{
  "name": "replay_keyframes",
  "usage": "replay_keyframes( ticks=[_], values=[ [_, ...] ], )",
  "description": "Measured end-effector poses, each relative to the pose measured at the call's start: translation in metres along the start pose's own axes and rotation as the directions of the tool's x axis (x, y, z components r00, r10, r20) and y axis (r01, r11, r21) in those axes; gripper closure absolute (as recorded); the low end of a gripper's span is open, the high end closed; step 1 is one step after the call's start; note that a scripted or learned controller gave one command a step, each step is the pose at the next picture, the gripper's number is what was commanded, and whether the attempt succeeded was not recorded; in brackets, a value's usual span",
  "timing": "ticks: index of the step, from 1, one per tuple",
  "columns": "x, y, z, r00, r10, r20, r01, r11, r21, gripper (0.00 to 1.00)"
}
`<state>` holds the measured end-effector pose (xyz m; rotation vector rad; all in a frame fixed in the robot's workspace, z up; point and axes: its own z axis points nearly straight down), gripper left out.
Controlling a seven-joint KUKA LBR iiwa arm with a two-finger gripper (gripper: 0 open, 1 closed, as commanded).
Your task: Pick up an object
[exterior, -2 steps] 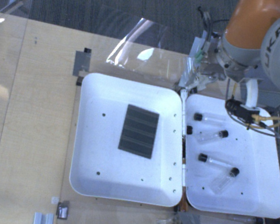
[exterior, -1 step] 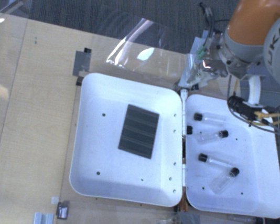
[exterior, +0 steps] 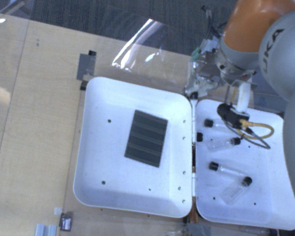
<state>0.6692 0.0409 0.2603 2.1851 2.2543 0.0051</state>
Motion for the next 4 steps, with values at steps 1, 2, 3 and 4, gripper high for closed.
replay_keyframes(
  ticks=[1,2,3,4],
  values=[
    [0.031,0.001,-0.017,1.0,-0.009,0.0,0.009,1.0,-0.003,1.0],
    [0.032,0.003,-0.029,1.0,-0.015,0.0,0.015,1.0,-0.009,1.0],
    [0.051,0.002,-0.015,1.0,0.006,0.0,-0.006,1.0,0.0,1.0],
    [0.032,0.001,-0.012,0.997,0.081,-0.001,-0.081,0.997,-0.001,1.0]
  ],
)
